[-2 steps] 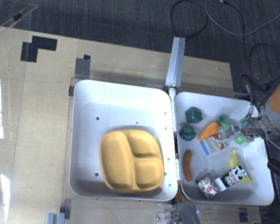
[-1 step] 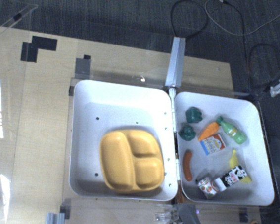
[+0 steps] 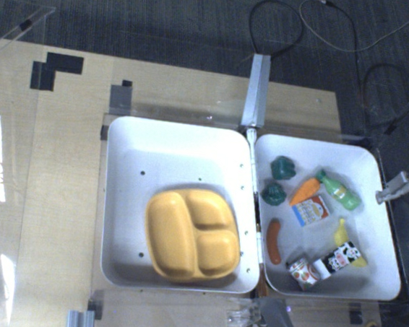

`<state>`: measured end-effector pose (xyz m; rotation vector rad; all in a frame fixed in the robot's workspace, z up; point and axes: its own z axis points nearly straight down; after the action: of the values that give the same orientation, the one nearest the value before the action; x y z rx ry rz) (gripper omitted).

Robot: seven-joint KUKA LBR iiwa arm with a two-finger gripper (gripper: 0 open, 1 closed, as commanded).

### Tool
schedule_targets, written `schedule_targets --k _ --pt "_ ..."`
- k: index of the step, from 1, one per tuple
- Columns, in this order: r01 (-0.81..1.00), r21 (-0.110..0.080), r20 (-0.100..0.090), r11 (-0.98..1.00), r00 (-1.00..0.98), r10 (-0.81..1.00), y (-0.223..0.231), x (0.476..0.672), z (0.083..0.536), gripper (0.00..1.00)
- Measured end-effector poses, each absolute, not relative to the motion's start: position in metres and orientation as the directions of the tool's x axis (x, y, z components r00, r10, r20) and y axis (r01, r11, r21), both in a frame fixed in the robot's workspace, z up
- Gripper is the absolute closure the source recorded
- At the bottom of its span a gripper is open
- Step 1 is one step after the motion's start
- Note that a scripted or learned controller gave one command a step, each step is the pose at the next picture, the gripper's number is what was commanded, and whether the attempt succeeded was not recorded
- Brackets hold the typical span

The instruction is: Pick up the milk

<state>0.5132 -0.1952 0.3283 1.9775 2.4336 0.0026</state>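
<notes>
The milk (image 3: 343, 258) is a small carton with black-and-white cow patches. It lies on its side in the right bin (image 3: 378, 170), near the front right corner. A yellow banana piece (image 3: 340, 232) touches its upper side and a small can (image 3: 302, 272) lies just left of it. My gripper (image 3: 400, 185) is a grey piece at the bin's right rim, well behind and to the right of the milk, with nothing visibly in it.
The right bin also holds a blue-and-orange carton (image 3: 310, 209), a carrot (image 3: 305, 188), a green bottle (image 3: 339, 193), two dark green vegetables (image 3: 282, 167), and a sausage (image 3: 275, 240). A yellow divided tray (image 3: 191, 232) sits in the left bin (image 3: 133, 152). Cables run behind the bench.
</notes>
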Motion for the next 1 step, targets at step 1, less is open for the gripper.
schedule_targets --k 1 --pt "0.966 0.005 -0.003 0.260 -0.260 0.966 -0.2057 0.4966 0.2352 0.00"
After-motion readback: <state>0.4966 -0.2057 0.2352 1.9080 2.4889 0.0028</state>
